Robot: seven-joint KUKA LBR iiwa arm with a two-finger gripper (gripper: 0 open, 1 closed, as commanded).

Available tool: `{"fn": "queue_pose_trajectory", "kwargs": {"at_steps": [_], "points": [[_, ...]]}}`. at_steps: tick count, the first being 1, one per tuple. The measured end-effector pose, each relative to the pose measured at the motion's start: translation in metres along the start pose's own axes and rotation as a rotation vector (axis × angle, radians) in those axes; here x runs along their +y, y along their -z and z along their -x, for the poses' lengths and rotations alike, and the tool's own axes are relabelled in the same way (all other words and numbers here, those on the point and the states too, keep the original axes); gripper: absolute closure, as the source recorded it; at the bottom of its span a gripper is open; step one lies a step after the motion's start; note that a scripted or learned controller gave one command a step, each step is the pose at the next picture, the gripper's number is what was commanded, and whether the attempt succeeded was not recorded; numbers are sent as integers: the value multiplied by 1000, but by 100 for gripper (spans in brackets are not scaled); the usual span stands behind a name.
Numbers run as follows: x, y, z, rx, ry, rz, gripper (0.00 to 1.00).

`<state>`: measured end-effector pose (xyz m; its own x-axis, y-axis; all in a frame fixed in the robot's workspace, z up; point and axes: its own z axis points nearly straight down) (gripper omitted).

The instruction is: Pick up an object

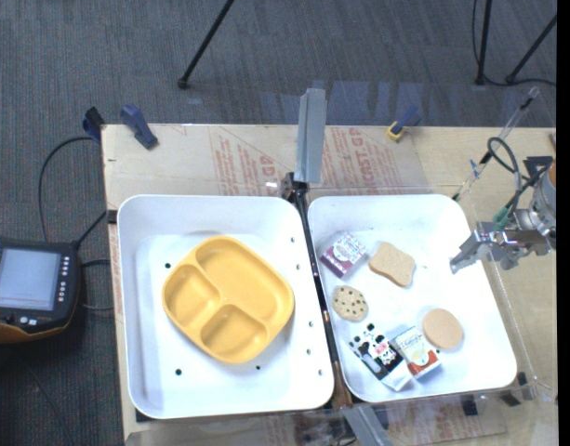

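- the gripper [474, 249] is seen over the right bin's [470, 365] right edge; whether it is open or closed cannot be told.
- a bread slice [392, 264] lies to its left, a round cracker [443, 328] below it, untouched.

One fixed camera, mounted above the bench [219, 161] and angled down at a slant. It faces the bench from the near long side, so the far edge sits higher in the frame and the dark carpet floor [99, 45] lies beyond it. Distance is moderate: both white bins fit whole, the left bin [136, 249] and the right bin [470, 342] side by side across the middle. The frame also takes in tripod legs [210, 35] at top, a handheld control screen [29, 282] on the floor at far left, and the arm's wrist end [522, 235] entering at the right edge.
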<state>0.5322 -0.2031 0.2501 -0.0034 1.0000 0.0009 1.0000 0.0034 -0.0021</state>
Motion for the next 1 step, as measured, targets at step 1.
{"fn": "queue_pose_trajectory", "kwargs": {"at_steps": [1], "points": [[102, -101, 5, 3, 19, -11, 0]]}}
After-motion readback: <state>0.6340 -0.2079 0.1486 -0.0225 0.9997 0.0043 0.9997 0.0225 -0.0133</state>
